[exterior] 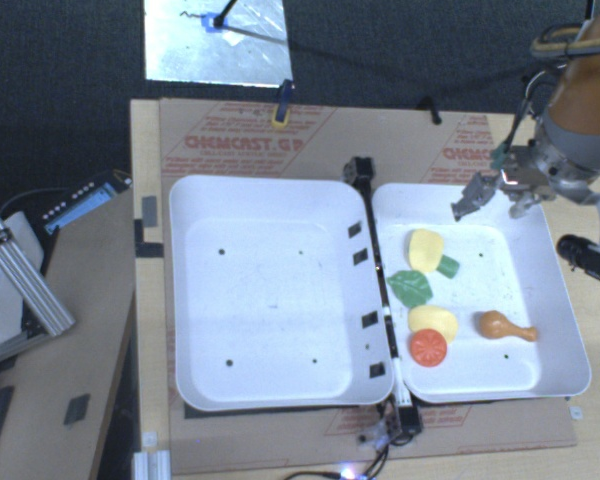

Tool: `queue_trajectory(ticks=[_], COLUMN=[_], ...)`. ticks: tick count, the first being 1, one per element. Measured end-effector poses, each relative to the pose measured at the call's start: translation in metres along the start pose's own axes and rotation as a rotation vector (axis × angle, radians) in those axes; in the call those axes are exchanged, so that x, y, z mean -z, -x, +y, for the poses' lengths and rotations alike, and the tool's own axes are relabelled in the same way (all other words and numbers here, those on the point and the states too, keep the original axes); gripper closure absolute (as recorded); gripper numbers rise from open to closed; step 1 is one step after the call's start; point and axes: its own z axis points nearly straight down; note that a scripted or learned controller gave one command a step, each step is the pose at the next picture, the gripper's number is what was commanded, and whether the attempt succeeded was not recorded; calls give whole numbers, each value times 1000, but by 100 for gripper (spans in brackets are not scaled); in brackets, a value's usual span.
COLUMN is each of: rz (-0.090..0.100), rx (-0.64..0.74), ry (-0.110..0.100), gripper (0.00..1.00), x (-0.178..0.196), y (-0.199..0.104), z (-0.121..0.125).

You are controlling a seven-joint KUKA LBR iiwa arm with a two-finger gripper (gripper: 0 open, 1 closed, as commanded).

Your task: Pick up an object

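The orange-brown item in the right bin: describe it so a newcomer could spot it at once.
Look in the right bin, toward its near right part. The orange-brown drumstick-shaped toy lies alone there, right of the red tomato slice; it alone has a bulb tapering to a thin handle.

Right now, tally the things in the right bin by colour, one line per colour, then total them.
Yellow: 2, one upper, one lower
Green: 2, small block, leaf piece
Red: 1, round piece
Orange-brown: 1, drumstick shape
Total: 6
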Motion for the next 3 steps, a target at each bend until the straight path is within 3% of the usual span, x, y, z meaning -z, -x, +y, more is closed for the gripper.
queue_trajectory(ticks=[1, 2, 3], rz=[1, 4, 2], rx=[-5, -3, -3], ry=[-10, -13, -2], gripper=[0, 0, 0], x=[-92, -182, -194], y=[22, 1, -7], z=[-38, -93, -105])
